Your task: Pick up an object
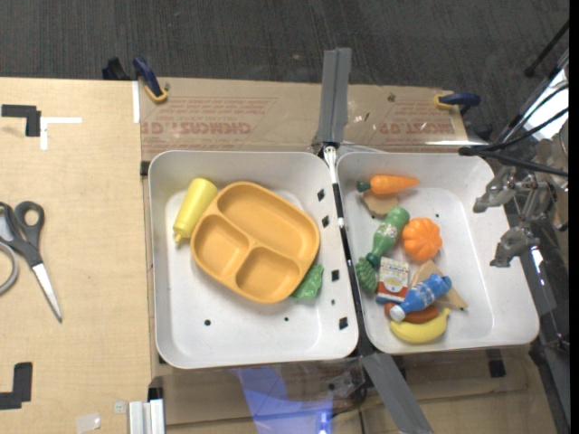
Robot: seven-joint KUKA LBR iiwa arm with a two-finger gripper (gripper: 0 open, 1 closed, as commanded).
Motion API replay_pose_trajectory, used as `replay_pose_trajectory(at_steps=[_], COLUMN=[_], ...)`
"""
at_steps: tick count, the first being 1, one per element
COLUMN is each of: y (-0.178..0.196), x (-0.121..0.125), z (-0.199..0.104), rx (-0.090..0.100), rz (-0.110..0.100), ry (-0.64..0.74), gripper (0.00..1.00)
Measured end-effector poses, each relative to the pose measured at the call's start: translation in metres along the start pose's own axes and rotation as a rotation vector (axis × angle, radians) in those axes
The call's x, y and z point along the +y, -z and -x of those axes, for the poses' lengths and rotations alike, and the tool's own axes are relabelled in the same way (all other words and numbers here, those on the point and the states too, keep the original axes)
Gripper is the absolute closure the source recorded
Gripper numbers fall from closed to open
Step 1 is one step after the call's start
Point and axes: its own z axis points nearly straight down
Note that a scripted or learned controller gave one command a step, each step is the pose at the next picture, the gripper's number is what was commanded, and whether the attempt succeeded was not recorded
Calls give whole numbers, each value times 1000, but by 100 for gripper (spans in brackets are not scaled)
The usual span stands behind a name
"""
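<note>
The right bin (470, 319) holds a heap of toy food. In it lie a carrot (393, 184), a green bottle (384, 238), an orange pumpkin (422, 239), a small red-and-white carton (393, 278), a blue bottle (423, 295) and a banana (419, 329). My gripper (494, 228) sits at this bin's right rim, to the right of the heap and apart from it. Its two grey fingers stand apart, open, with nothing between them.
The left bin (181, 333) carries an orange divided plate (255, 240), a yellow bottle (194, 208) beside it and a green item (310, 283) tucked under the plate's right edge. Scissors (32, 251) lie on the wooden bench at the left. Cardboard (235, 120) lies behind the bins.
</note>
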Motion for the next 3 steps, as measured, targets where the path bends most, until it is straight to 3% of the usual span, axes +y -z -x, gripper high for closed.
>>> replay_pose_trajectory(at_steps=[1, 2, 3], y=[-87, -186, -186], x=[-5, -5, 43], z=[-35, -7, 50], rx=[1, -1, -2], rz=[0, 0, 1], ry=[-104, -41, -82], gripper=[0, 0, 0])
